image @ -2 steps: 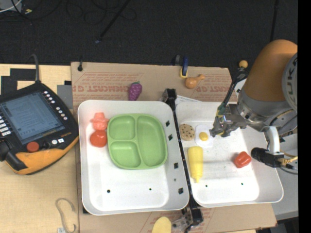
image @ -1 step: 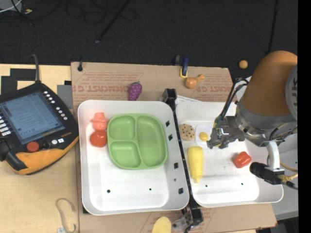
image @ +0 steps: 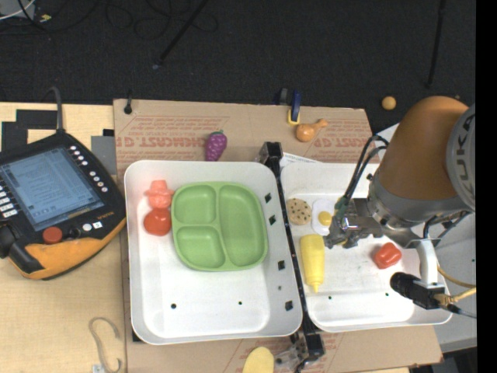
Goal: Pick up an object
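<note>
Pick not yet done: pincer (image: pixel 339 231) low in right bin (image: pixel 365 317) near yellow bottle (image: pixel 313 261), grip state indiscernible, nothing visibly lifted.

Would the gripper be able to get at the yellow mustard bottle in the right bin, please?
Probably yes: the yellow bottle lies uncovered in the right bin, just beside the gripper, with nothing lying between them.

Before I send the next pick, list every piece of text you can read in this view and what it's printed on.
"UK": grey arm housing, cut off at the frame edge.
Red lettering on the cardboard sheet: printed upside down and too blurred to read reliably.
Teach pendant screen: lines of text, too small to read.
Pendant buttons: no legible labels.
</note>
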### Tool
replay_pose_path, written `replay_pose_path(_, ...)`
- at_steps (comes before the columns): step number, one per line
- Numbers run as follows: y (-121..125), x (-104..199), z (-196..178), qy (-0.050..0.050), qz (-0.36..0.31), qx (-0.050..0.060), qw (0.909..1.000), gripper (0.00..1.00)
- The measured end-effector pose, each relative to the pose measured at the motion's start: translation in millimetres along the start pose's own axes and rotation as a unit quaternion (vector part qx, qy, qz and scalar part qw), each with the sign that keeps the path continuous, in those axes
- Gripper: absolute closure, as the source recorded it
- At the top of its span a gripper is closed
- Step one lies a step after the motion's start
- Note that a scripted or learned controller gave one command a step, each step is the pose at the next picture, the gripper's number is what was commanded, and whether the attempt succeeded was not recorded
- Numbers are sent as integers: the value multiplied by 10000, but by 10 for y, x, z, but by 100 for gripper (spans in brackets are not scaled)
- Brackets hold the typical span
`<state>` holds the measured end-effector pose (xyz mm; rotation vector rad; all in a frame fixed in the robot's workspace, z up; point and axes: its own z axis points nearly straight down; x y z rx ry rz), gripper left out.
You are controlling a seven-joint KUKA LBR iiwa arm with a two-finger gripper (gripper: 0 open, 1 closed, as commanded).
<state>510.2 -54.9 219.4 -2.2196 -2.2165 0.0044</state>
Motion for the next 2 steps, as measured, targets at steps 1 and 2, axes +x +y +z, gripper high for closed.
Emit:
replay_pose_path(1,-150,-21,-97,0,20,-5,10000,100)
replay_pose_path(2,-59,-91,-157,-7,-1,-17,10000,100)
